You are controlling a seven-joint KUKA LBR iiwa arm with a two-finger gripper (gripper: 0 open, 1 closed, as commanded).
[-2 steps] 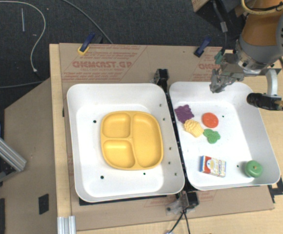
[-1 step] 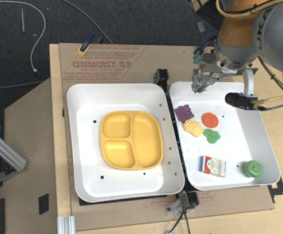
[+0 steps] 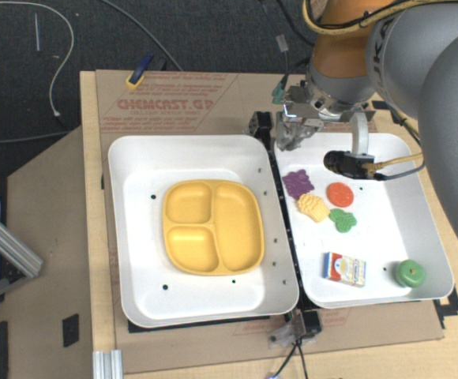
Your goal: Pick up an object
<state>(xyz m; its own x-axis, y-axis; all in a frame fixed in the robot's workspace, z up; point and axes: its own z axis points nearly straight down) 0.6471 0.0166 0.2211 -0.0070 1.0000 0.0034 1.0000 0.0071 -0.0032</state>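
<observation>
1. Closest to the camera, near the front wall of the right bin, a small white carton with blue and red print lay flat. A round green toy fruit sat to its right by the front right corner, apart from it.
2. Farther back in that bin, four small play-food pieces were grouped toward the left wall. A purple bunch of grapes lay at the back, with a yellow ridged piece just in front of it. A red disc lay to the right of the grapes, and a green leafy piece lay just in front of the disc.
3. At the middle of the left bin, a yellow divided plate with three compartments lay flat, well clear of the walls.
4. Over the back left corner of the right bin, close to where the two bins met, hung the gripper. It was behind the grapes and apart from them. Whether its jaws were open or closed could not be told.
5. Reaching in from the upper right, the grey arm showed its orange band just above the wrist.
6. Both bins rested on a cardboard sheet with red lettering, laid on the table. A small blue and yellow thing lay at the sheet's back edge.
</observation>
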